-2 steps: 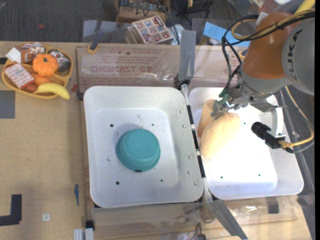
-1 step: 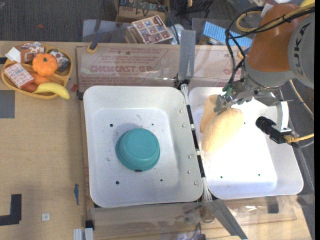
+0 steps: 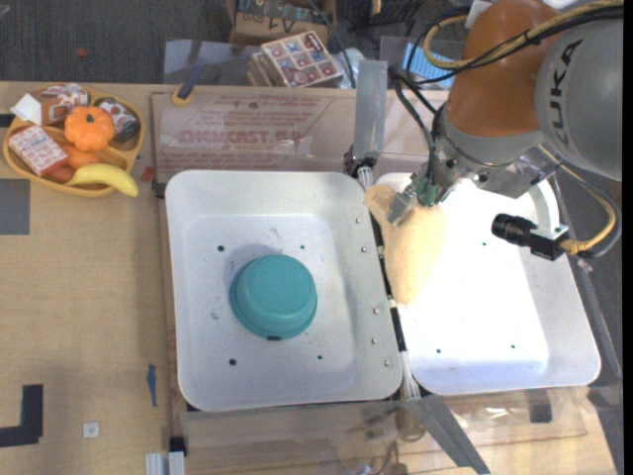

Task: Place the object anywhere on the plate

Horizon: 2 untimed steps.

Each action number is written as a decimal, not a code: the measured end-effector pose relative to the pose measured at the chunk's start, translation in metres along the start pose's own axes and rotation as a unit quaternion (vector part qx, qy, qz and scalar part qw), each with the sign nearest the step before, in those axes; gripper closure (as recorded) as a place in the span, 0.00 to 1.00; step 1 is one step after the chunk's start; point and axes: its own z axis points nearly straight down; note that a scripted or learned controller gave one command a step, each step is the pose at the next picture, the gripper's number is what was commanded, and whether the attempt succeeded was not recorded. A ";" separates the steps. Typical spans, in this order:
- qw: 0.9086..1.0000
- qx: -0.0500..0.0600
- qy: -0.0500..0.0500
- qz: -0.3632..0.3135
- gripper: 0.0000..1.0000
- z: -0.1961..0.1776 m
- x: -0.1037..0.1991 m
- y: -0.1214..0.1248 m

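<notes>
A teal round plate (image 3: 274, 295) sits in the middle of the left white bin (image 3: 198, 206). A pale yellow, soft-looking object (image 3: 411, 255) lies against the left wall of the right white bin (image 3: 514, 344), with its top end reaching the divider between the bins. My gripper (image 3: 416, 199) hangs from the grey and orange arm right over the object's upper part. Whether it touches or grips the object cannot be told. The plate is about a hand's width to the left of the gripper, across the divider.
A yellow bowl of toy food (image 3: 71, 144) with a banana and an orange fruit stands at the far left of the bench. A cardboard sheet (image 3: 247, 132) lies behind the left bin. A black cylinder on the arm (image 3: 524, 234) and cables overhang the right bin.
</notes>
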 end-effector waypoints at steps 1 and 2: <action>0.980 -0.001 0.000 -0.198 1.00 -0.010 0.041 0.032; 0.921 -0.002 0.000 -0.389 1.00 -0.003 0.085 0.072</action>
